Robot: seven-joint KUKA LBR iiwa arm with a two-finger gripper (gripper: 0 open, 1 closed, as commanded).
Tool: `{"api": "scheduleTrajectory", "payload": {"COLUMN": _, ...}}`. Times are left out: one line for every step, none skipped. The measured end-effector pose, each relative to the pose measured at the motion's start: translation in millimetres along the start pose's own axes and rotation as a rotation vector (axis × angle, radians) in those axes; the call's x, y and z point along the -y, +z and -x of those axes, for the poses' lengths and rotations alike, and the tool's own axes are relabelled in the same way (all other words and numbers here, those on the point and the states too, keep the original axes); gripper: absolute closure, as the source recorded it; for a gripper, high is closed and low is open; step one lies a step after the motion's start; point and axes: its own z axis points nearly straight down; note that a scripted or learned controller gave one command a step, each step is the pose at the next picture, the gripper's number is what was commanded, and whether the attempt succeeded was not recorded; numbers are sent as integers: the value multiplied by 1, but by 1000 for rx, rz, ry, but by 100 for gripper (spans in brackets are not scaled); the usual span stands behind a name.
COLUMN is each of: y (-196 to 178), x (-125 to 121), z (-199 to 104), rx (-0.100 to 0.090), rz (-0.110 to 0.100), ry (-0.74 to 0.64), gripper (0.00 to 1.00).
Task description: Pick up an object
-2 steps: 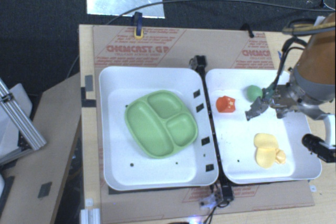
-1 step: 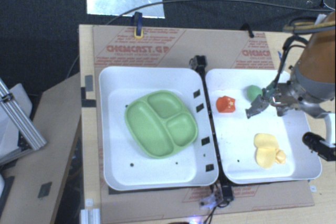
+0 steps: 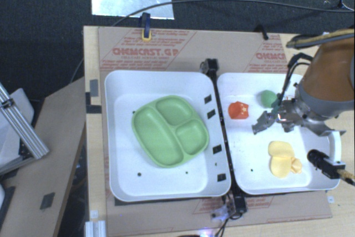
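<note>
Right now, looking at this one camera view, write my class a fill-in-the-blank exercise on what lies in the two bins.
1. The green divided plate lies in the ____ bin.
2. The plate has ____ compartments.
3. In the right bin, the object nearest the divider is the ____ one.
4. The gripper hovers above the ____ toy.

Missing words: left; three; red; yellow

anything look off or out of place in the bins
Nothing stands out. The green tray lies flat in the left bin, turned at an angle to its walls. A red piece, green ball and yellow toy sit apart in the right bin.
</note>
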Motion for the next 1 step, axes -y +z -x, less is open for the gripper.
{"api": "scheduleTrajectory", "payload": {"y": 43, "x": 0, "z": 3, "rx": -1, "rz": 0, "ry": 0, "gripper": 0}}
